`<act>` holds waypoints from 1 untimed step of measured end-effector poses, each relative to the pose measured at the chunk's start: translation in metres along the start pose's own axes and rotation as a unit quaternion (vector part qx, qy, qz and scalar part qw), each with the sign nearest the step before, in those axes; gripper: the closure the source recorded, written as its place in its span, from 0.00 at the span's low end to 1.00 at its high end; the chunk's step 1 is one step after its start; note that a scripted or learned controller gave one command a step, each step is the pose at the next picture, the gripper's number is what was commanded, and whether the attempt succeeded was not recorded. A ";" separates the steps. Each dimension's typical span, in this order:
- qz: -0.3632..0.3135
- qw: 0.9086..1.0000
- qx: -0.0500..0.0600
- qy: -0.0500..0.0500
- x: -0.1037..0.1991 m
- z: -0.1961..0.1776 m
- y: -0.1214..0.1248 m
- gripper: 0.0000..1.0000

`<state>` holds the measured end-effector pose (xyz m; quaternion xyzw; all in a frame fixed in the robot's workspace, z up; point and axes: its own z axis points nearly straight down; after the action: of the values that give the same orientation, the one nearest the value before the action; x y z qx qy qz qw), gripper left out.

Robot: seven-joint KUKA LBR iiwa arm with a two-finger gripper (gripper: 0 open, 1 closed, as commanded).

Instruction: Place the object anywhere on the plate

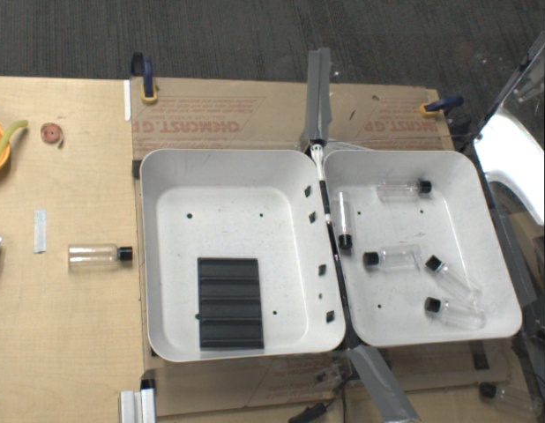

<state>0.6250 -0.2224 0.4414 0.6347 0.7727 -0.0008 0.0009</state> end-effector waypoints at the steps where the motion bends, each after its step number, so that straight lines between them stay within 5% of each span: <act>1: 0.091 0.996 0.001 0.000 0.046 0.001 0.045 0.00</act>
<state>0.6597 -0.1686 0.4403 0.7021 0.7120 -0.0012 0.0003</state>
